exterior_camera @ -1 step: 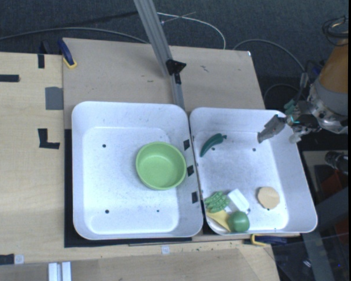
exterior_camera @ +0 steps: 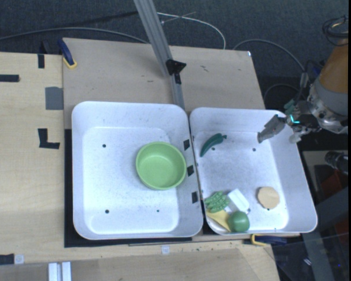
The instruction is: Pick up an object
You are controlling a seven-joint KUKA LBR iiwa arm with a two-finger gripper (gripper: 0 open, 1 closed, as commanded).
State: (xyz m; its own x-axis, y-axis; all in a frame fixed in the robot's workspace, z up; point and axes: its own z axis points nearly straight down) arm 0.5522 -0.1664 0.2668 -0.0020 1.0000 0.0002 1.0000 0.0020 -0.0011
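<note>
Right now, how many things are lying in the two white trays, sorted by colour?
Green: 4, namely the bowl, the pepper, the leafy piece, the ball
White: 1, the block
Tan: 1, the round piece
Yellow: 1, the piece in the corner
Total: 7

Two bins sit side by side on the bench. The left bin holds a bowl toward its right side. In the right bin, a pepper lies near the back left corner. A leafy vegetable, a block and a ball cluster at the front left, with a round bun just right of them. The claw hangs over the right bin's back right corner.
</note>
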